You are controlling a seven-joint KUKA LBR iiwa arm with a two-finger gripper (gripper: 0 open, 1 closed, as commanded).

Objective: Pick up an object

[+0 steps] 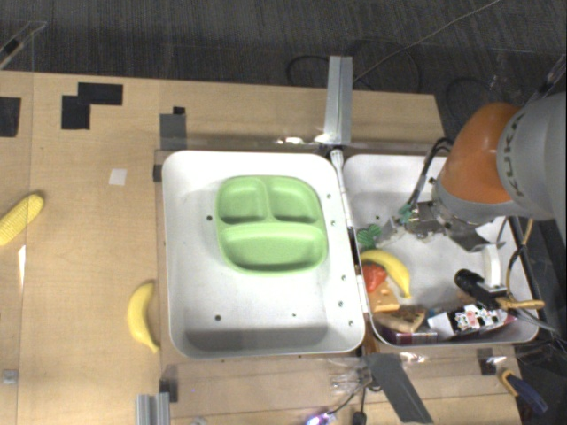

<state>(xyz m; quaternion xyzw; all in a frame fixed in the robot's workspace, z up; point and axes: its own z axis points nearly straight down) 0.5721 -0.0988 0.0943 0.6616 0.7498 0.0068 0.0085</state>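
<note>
a small green object point(369, 234), perhaps a toy, lies at the left wall of the right shallow white bin point(390, 171), just beside the tool point(409, 220). the grey arm with its orange band point(474, 162) reaches in from the right, low over the bin. whether the tool is clenched or released cannot be told.
</note>
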